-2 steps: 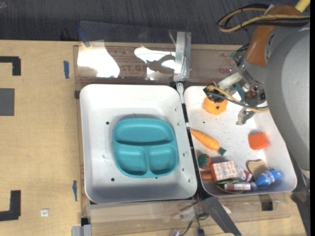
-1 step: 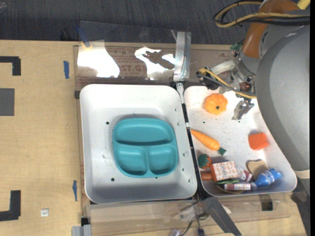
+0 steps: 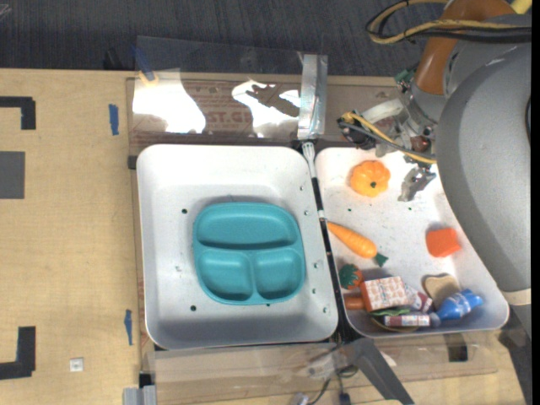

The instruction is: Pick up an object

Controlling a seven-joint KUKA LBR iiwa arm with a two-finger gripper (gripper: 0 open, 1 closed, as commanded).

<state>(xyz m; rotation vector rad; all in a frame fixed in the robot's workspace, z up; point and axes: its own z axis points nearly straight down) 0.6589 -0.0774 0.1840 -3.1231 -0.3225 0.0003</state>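
Claw [image 3: 416,184]: upper right of the frame, over the right bin's [image 3: 396,226] top edge, just right of the small orange pumpkin [image 3: 369,178]; nothing between its fingers, which stand slightly apart.
Carrot [image 3: 354,241]: centre-left of the right bin, lying at a slant.
Orange ball [image 3: 443,241]: right side of that bin.
Lower right corner: a red-and-white box [image 3: 386,293], a blue bottle [image 3: 458,305].
Left bin [image 3: 160,226]: holds a teal divided tray [image 3: 249,251].
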